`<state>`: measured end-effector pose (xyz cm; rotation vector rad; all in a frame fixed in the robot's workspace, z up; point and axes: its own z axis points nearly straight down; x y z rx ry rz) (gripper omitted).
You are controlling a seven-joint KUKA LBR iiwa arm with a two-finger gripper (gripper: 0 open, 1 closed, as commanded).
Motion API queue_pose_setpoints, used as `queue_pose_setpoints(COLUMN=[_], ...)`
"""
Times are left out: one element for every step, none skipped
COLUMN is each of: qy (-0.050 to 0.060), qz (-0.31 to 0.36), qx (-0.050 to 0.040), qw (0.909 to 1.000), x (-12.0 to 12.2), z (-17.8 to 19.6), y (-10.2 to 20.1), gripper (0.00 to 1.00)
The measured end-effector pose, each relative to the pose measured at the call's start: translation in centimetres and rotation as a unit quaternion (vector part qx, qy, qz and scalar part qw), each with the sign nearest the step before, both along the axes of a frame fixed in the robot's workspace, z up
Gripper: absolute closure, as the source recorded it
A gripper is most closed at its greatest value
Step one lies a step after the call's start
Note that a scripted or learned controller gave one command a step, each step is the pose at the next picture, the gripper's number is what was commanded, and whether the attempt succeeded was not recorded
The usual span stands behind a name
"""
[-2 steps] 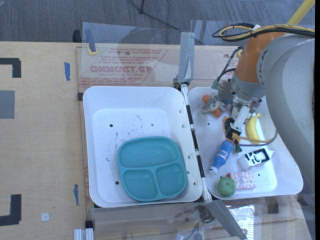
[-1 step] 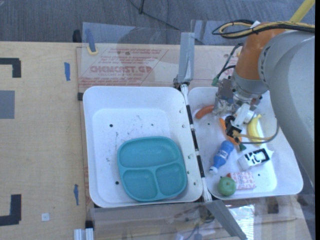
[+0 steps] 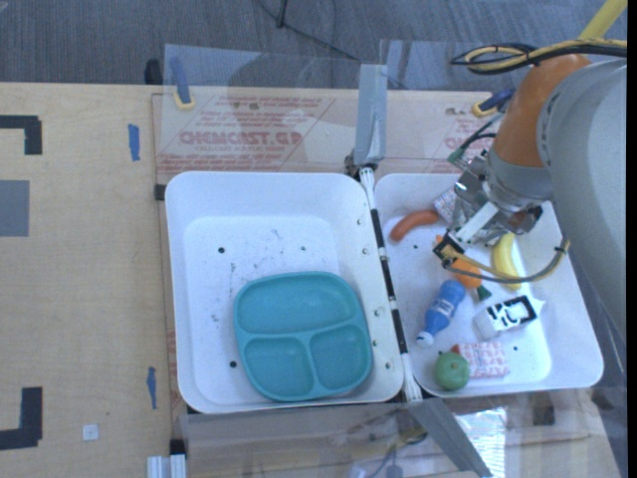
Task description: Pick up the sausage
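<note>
The sausage, a curved orange-red piece, lies in the upper left part of the right bin, close to the divider. My gripper hangs over the upper middle of that bin, just right of the sausage's right end. The wrist and its fittings cover the gripper's tip, and nothing visibly sits in it. The sausage rests on the bin floor.
Below the gripper lie a small orange piece and a yellow banana. A blue bottle, a white and black object, a green apple and a pink packet lie lower down. The left bin holds a teal divided tray.
</note>
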<state>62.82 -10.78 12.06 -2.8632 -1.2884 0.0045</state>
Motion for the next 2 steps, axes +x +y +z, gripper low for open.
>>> queue_pose_setpoints(qy=[-0.001, -0.001], qz=[-0.092, -0.129], qx=[-0.0005, -0.0004], qw=[0.9958, 0.9917], x=[-0.9, 1.9], z=[6.4, 12.6], y=[9.1, 17.1], gripper=[1.0, 1.0])
